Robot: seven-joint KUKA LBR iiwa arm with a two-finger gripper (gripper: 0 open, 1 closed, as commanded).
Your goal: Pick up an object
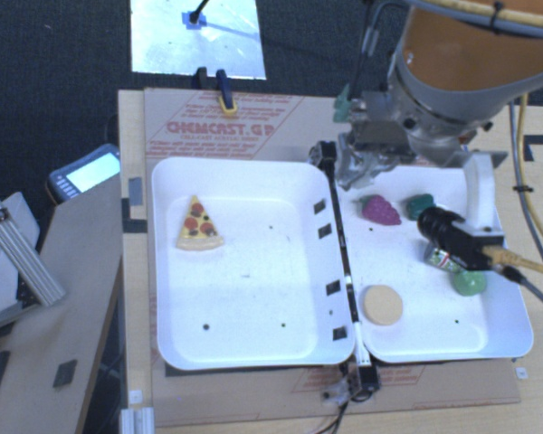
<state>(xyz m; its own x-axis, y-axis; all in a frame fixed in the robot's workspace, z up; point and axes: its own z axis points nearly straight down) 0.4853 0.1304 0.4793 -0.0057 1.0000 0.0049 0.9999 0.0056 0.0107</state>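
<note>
**Gripper low over the right bin's far left corner**

The gripper (355, 172) hung at the far left corner of the right bin (502, 333), just beside a pink berry (380, 210); whether it was parted or closed could not be told. The arm (471, 34) reached in from the far right, its orange band uppermost. A round cookie (382, 305) lay nearer, and a pizza slice (199, 224) sat in the left bin (253, 333).

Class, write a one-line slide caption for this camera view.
Gripper above right bin near pink toy; pizza slice in left bin.
</note>
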